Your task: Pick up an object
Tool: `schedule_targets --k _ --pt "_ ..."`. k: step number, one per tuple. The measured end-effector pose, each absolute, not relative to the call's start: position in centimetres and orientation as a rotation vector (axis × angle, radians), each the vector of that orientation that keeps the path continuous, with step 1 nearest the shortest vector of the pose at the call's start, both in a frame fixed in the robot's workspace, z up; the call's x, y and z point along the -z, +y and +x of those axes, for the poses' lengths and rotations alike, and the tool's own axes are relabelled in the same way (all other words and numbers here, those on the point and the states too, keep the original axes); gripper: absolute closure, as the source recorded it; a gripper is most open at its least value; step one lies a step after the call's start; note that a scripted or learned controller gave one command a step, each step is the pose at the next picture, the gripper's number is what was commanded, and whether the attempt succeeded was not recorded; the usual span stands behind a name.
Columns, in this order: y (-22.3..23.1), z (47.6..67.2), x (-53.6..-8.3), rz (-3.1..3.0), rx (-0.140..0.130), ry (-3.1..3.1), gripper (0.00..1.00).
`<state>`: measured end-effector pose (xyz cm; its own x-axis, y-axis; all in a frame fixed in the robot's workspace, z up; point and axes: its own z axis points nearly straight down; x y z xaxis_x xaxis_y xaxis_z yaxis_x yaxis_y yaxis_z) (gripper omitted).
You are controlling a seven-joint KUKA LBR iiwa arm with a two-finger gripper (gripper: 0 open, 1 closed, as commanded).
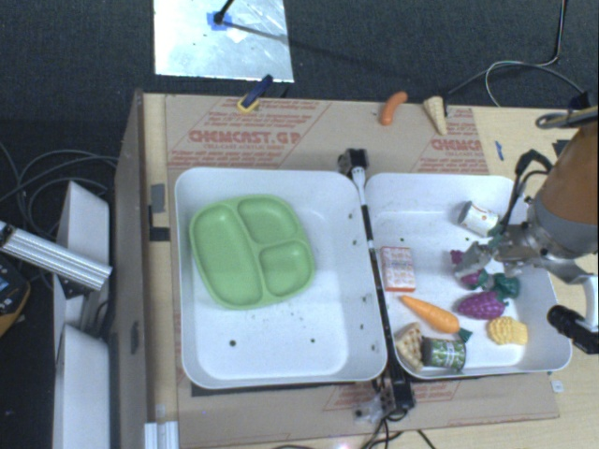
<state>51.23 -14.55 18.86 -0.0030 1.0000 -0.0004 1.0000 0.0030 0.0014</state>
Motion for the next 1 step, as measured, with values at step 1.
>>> schedule_targets --k 1 --pt "-15.98 58.37 -8.44 2.217 -0.002 2.224 0.00"
